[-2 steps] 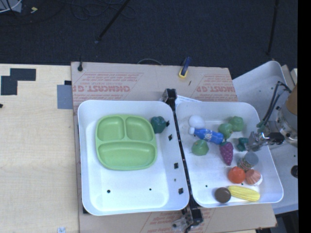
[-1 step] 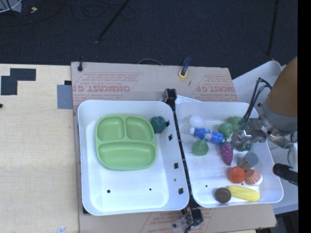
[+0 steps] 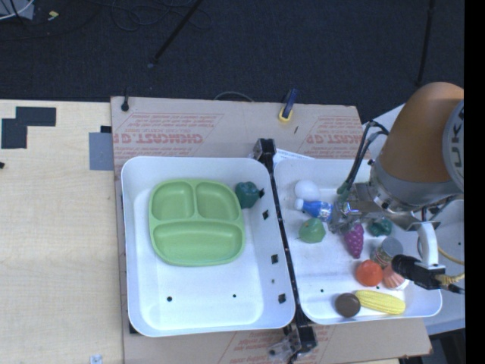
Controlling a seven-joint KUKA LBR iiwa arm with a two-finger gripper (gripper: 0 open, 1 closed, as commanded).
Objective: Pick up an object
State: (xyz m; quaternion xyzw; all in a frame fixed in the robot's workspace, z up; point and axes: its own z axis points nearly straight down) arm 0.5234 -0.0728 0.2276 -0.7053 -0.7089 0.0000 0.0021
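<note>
Wooden tabletop (image 3: 53, 241) at far left, with dark grey patches near its top edge. Cardboard sheet (image 3: 197, 131) lies under both bins.

Left bin (image 3: 197, 309): green divided plate (image 3: 197, 222) sits in its upper half, three compartments, flat. Dark teal lump (image 3: 247, 194) just beside the plate's upper right corner, near the divider between the bins.

Yellow-and-blue clamp (image 3: 288, 106) at the cardboard's top edge, above the divider.

Right bin (image 3: 318, 279): white round thing (image 3: 305, 190) near the top left; a blue-and-white bottle (image 3: 312, 207) lies on its side just below it. Green rounded piece (image 3: 311, 230) just under the bottle. Pincer (image 3: 342, 217) is low in the bin, at the bottle's right end; cannot tell if its tips are spread or pressed together, nor if anything is pinched. Purple grape bunch (image 3: 354, 239) just right of and below the pincer. Teal piece (image 3: 380, 225) right of the grapes, partly under the arm. Orange ball (image 3: 369, 273) lower down, touching a striped orange-white thing (image 3: 392, 280). Brown round piece (image 3: 348, 305) and yellow corn cob (image 3: 380, 302) lie side by side at the bottom edge.

Arm (image 3: 420, 139), with orange band, comes in from the right over the bin's upper right part.
</note>
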